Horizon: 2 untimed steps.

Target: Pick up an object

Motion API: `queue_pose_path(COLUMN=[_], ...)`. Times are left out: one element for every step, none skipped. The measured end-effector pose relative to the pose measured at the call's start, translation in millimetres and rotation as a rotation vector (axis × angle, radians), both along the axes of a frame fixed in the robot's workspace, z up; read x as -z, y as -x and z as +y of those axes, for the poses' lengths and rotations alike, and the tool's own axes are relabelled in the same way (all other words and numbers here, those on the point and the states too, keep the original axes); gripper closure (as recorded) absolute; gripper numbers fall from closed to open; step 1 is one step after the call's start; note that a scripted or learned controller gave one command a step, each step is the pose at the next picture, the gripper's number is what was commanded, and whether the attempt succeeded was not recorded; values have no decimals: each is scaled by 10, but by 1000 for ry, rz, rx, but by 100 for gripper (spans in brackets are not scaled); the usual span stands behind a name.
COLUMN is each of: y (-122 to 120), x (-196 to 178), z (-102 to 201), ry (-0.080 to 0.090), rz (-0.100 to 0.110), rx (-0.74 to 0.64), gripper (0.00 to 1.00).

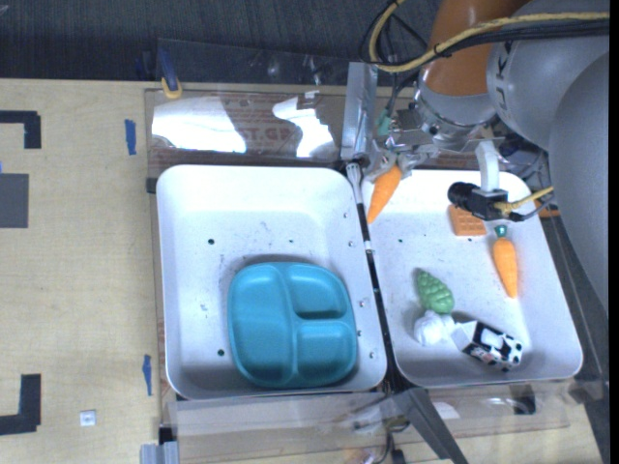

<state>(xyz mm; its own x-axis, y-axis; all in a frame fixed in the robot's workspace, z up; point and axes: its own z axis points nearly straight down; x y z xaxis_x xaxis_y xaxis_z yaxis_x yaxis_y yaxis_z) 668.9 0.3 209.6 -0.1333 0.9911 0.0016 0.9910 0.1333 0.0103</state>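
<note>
- The gripper hangs over the far left corner of the right bin, close to the wall it shares with the left bin. Its tip is too small and cluttered to tell whether it is open, closed or gripping.
- A carrot reaches up to the gripper with its thick end. It is tilted, and its point slants down toward the dividing wall.
- A flat orange block lies further right in the same bin, with a second carrot just below it, point toward the near edge.
- Toward the near wall sit a green knobbly piece, a white lump touching it, and a black-and-white item. Its markings are too small to read.
- The left bin holds a teal divided plate with three compartments.
</note>
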Motion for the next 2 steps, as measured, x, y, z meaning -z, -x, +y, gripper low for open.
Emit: queue_pose_path(y=[26,33], x=[252,245], z=[-13,333], ry=[3,2], rz=[13,11], rx=[-41,2], gripper=[100,100])
